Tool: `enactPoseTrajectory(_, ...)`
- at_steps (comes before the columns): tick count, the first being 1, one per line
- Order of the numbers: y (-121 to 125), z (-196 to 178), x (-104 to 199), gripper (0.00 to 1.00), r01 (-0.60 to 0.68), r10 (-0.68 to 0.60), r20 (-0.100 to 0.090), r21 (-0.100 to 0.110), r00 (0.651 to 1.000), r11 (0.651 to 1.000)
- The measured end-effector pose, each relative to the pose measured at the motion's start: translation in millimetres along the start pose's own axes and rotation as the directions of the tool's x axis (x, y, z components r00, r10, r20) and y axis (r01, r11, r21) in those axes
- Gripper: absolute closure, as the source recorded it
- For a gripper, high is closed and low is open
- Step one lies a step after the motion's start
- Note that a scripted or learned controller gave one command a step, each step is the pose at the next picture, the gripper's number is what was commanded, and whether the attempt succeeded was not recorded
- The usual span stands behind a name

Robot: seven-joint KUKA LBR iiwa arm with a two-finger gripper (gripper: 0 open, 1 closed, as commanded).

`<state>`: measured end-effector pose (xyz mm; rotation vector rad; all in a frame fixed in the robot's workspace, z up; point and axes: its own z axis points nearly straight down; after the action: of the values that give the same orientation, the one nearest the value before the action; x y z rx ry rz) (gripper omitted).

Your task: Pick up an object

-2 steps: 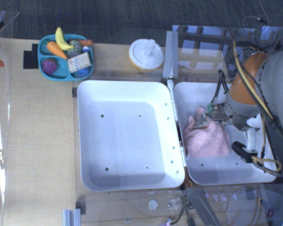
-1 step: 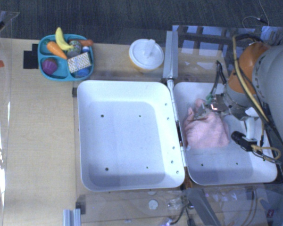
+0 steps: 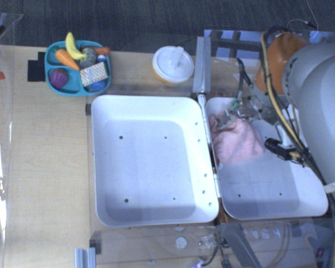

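A crumpled pink cloth lies in the upper left part of the right white bin, against its left wall. My gripper reaches in from the right and sits low at the cloth's far edge, touching or just above its top folds. The grey arm with its orange band covers the bin's upper right corner. Cables and the wrist hide the grip on the cloth.
The left white bin stands beside the right one, with a metal divider post between them at the back. On the bench behind are a blue tray of toy food, a white lidded cup and a black block.
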<state>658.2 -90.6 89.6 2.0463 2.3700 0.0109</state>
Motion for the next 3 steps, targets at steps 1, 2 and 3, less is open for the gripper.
enactPoseTrajectory(1, -70.2, -2.4, -2.6, 0.0, -0.026, 0.026, 0.001, -0.002, 1.0, 1.0)
enactPoseTrajectory(2, -103.3, -2.7, -35.5, 0.0, 0.009, -0.009, 0.003, -0.003, 1.0, 1.0)
enactPoseTrajectory(3, -83.0, -79.8, -16.0, 0.0, -0.026, 0.026, -0.002, 0.007, 1.0, 1.0)
